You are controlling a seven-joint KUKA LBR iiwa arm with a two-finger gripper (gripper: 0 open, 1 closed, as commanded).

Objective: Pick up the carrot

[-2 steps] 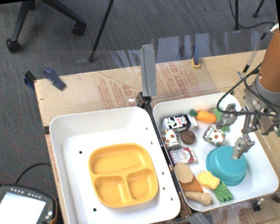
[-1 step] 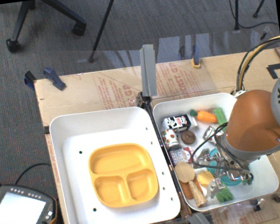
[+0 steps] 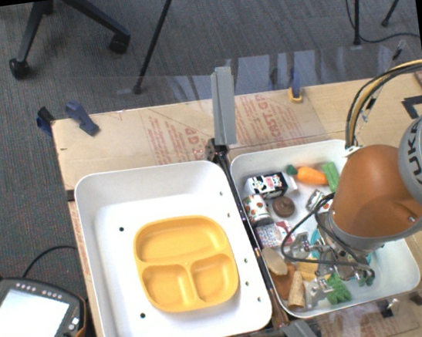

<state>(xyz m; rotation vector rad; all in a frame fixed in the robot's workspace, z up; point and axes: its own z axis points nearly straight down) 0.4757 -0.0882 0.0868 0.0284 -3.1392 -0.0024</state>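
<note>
**Carrot waits at the far rim while the arm works the near corner**

Where the counter [image 3: 152,137] begins at the left, a pendant [image 3: 30,325] lies on the floor beside it, its screen pale and unreadable. Next comes the left bin [image 3: 98,195], which carries just a yellow tray [image 3: 185,262] with three compartments, set roughly in the middle, probably as a place to drop things. A grey post [image 3: 224,107] stands upright at the far end of the seam between the two bins.

The right bin [image 3: 400,269] holds the clutter. Along its left wall sit a black-and-white carton [image 3: 266,185], a small brown disc [image 3: 283,206] and some packets I cannot identify. The carrot [image 3: 310,175] lies near the far rim, orange with a green tip, just beside a green item [image 3: 331,176] on its right; it appears to lie flat and free of the pile, which should make it an easy target.

The arm [image 3: 371,196] hangs over the near right part of that bin, well apart from the carrot, so I judge the pick has not begun. Its orange band and bulk cover much of the bin floor beneath. The gripper [image 3: 330,268] sits low among cables and small toys near the near rim, beside a green piece [image 3: 339,291]; whether its jaws are wide or closed I cannot tell, and nothing can be seen between them.
</note>
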